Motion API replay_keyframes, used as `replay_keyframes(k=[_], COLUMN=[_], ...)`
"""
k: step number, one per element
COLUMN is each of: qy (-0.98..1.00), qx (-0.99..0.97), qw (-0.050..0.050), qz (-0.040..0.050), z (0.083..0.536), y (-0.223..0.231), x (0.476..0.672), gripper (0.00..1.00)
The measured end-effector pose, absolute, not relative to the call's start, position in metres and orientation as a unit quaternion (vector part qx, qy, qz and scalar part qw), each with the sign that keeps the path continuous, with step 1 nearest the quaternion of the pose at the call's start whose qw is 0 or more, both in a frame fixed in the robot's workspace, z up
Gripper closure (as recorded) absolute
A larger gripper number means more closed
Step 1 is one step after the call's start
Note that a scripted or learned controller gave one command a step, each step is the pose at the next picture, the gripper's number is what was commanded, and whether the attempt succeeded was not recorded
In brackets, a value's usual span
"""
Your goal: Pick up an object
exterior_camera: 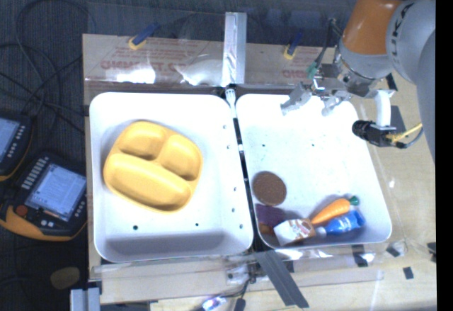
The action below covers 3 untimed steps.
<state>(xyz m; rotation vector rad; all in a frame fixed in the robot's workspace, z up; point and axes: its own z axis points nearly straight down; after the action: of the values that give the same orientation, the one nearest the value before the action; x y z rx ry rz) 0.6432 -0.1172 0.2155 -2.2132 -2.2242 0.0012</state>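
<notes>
You see the arm (393, 15) reaching in from upper right, orange band above the wrist, gripper (311, 102) hanging over the right bin's (311, 154) far edge, fingers spread apart, nothing between them. Objects sit well away at that bin's near end: brown disc (270, 188), carrot (331, 210), blue bottle (345, 223), a white packet (294, 230) partly covering something purple, hard to identify. Yellow bread-shaped lump (152, 164) lies in the left bin (127, 242).

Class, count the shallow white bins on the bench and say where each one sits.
2. The left bin holds the yellow bread-shaped object. The right bin sits beside it, across the centre divider.
</notes>
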Motion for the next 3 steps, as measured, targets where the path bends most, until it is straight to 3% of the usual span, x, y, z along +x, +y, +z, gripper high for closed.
replay_keyframes(k=[1,2,3], qy=[-0.669,-0.743,-0.824], qx=[-0.744,-0.669,-0.566], qw=[0.002,0.002,0.002], qz=[0.0009,0.0024,0.0007], z=[0.232,0.182,0.211], y=[-0.077,-0.026,-0.028], x=[0.669,0.668,0.550], gripper=[0.00,0.00,0.00])
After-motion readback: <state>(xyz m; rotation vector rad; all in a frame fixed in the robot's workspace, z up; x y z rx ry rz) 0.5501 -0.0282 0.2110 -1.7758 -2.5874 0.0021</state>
